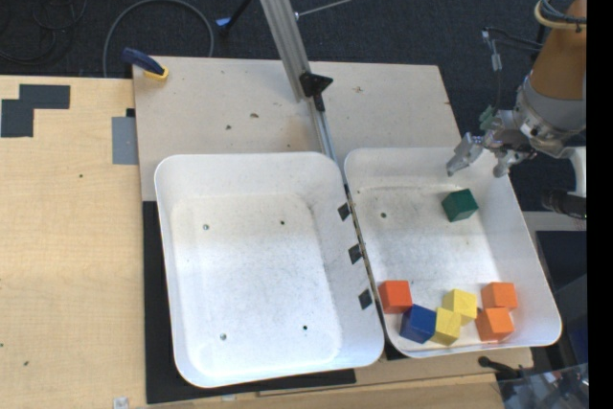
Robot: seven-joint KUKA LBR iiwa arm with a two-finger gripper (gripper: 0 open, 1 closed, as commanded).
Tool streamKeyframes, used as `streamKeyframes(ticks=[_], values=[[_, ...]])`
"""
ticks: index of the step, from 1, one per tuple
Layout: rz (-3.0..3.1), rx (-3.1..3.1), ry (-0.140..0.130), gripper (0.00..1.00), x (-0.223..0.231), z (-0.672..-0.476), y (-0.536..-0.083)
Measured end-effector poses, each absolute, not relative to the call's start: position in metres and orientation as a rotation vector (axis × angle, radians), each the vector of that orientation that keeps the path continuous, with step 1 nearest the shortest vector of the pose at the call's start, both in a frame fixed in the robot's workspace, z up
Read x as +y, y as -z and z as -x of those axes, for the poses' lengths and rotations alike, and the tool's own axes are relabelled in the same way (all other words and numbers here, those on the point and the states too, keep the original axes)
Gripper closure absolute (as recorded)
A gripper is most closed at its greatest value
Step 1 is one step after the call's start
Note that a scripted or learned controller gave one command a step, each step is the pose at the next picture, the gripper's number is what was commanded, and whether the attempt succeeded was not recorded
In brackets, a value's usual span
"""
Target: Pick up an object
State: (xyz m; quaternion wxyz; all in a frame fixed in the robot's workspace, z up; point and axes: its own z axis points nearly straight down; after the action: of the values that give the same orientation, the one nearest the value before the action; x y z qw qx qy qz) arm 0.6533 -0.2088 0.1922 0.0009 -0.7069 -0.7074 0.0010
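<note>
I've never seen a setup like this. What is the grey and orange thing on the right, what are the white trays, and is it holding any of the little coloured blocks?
You are looking down at a slant from one fixed camera above a workbench. The grey and orange thing is a robot arm reaching in from the right. At its end is a gripper, a two-finger claw, with its fingers spread apart above the far edge of the right bin. Nothing sits between the fingers, so it holds nothing.

The two shallow white trays are bins. The right one holds small blocks: a green block alone near the gripper, and a cluster at the near edge with an orange block, a blue block, two yellow blocks and two more orange blocks. The left bin lies beside it. The arm's job is to pick up one object.
</note>
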Motion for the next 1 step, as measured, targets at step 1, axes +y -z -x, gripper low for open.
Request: streamKeyframes(ticks=[1], values=[[2.216,-2.223,-0.004,0.00,-0.2081,-0.6529,-0.1791]])
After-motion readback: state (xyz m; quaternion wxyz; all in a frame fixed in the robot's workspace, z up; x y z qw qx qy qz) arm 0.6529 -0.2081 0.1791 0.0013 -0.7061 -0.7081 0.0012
